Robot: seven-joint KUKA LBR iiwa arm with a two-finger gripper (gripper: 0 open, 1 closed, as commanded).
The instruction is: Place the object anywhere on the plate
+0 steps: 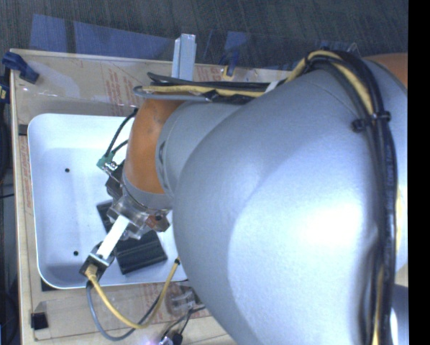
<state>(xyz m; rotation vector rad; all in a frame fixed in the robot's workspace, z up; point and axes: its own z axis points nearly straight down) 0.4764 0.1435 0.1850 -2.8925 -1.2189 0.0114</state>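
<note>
The grey arm [287, 207] reaches in from the right and covers the right side of the bench and part of the left white bin [57, 192]. Its orange band [147, 149] sits over that bin's right half. Below the band the gripper [132, 244] hangs low over the bin's near right area, with a black block and a white bracket [111, 239] pointing toward the front corner. The wrist hides whatever lies under it.
A yellow cable [121, 316] loops from the wrist over the bench's front edge. The wooden bench rim [71, 70] runs along the back, with a blue clamp [17, 67] at its left corner and a grey post [185, 52]. Bare bin floor [64, 214] lies left of the gripper.
</note>
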